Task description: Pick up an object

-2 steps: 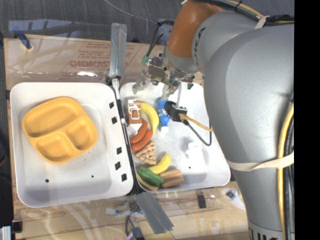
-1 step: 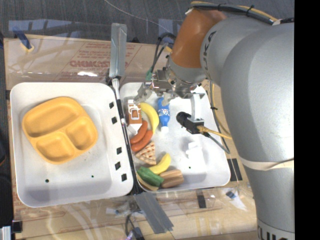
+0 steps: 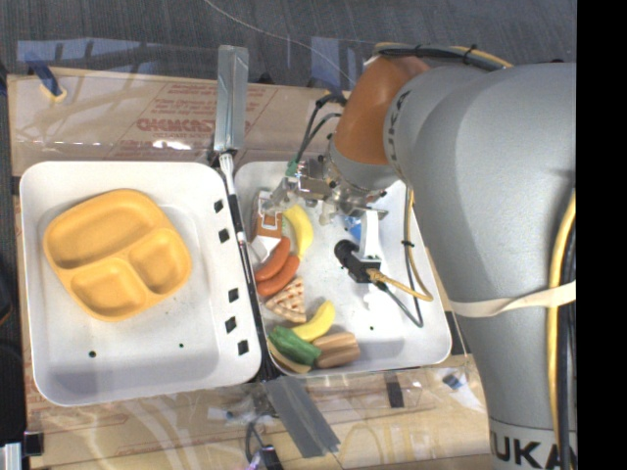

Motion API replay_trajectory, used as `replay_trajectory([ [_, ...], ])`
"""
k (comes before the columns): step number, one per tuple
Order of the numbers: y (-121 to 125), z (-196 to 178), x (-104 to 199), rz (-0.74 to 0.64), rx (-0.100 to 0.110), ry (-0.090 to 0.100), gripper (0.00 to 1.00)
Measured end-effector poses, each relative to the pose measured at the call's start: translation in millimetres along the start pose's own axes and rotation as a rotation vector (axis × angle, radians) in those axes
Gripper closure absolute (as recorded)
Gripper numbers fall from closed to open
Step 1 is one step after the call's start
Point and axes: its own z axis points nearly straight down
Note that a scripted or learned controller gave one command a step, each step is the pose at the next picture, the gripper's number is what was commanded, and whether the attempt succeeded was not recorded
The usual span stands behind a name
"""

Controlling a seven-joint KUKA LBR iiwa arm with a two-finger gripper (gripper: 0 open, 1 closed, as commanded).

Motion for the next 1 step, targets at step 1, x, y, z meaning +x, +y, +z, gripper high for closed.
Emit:
replay_trajectory([
  [1, 2.7, 6.7, 3.9, -0.102, -0.012, 0.002, 0.0],
])
